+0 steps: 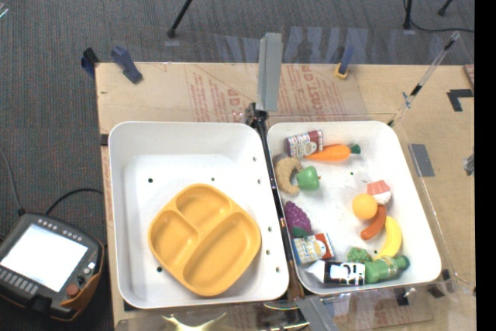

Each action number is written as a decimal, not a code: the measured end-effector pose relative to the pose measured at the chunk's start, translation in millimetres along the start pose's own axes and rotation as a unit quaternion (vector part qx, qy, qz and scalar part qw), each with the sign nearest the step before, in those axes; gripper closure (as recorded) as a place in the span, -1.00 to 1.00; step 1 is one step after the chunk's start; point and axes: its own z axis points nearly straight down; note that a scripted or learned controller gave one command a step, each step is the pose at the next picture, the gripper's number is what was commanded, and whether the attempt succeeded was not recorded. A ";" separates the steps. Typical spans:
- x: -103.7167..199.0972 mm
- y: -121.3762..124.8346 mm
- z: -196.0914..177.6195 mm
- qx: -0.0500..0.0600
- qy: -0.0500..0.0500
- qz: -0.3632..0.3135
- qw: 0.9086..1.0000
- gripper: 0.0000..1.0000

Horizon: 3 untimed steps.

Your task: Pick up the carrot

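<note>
You cannot tell how your gripper stands, so plan the approach from the carrot (328,153) itself. It lies near the far wall of the right-hand bin (415,194), long axis running across the view, green tip pointing right. A small can (304,143) sits just beside its blunt left end and a green pepper (308,178) lies near below it. Come straight down over the middle, fingers across the narrow width, clear of both.
</note>
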 end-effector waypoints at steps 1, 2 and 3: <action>6.2 17.6 99.1 -0.005 -0.001 -0.122 0.993 1.00; 10.1 22.1 1.0 -0.001 -0.001 -0.261 0.965 1.00; 1.0 26.6 21.3 -0.004 -0.003 -0.496 0.868 1.00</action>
